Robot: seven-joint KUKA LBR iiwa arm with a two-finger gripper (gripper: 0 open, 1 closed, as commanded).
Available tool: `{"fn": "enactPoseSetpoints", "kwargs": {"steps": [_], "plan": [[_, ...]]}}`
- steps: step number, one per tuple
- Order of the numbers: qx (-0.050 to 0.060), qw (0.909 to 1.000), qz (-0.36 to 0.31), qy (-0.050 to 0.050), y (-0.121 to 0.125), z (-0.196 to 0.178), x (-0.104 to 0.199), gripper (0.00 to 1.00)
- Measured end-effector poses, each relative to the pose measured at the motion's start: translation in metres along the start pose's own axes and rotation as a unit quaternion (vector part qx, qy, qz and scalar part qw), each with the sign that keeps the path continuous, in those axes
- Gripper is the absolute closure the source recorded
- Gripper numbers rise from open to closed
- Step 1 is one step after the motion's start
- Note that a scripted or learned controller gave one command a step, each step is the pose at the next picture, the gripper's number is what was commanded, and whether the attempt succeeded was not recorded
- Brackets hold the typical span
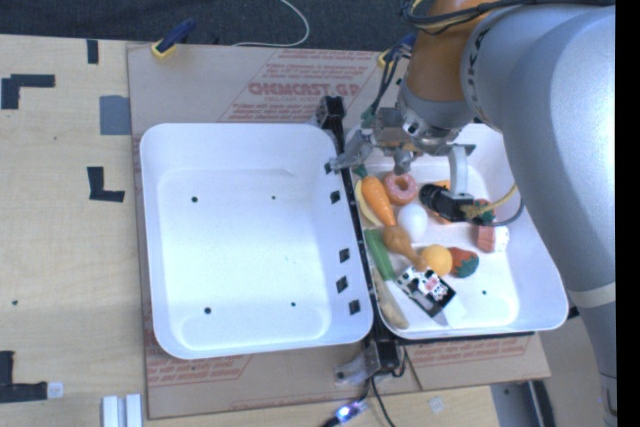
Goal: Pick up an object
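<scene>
Hanging over the far end of the right bin (535,310), the gripper (405,147) has fingers I cannot tell apart — spread or pressed. Just below it lie a carrot (377,199), a pink ring (402,186) and a white egg (412,218) — all untouched.

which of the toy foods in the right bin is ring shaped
The pink doughnut, up by the carrot; it alone has a hole through its middle, unlike the white egg just below.
</scene>
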State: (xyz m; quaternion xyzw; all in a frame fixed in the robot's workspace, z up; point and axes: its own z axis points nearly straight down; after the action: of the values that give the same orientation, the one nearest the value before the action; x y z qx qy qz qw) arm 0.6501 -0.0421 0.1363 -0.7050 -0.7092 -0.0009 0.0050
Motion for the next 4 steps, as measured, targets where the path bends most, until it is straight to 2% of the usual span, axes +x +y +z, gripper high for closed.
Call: {"fn": "enactPoseSetpoints", "kwargs": {"steps": [1,2,3,4], "plan": [[-0.004,1.0000,-0.003,-0.002,-0.038,-0.050,0.106,0.00],[0.003,1.0000,-0.005,-0.002,-0.051,0.051,0.246,0.00],[-0.006,1.0000,0.001,-0.003,0.012,-0.016,0.278,0.00],[-0.011,0.9999,0.001,-0.001,0.003,-0.174,0.278,0.00]]}}
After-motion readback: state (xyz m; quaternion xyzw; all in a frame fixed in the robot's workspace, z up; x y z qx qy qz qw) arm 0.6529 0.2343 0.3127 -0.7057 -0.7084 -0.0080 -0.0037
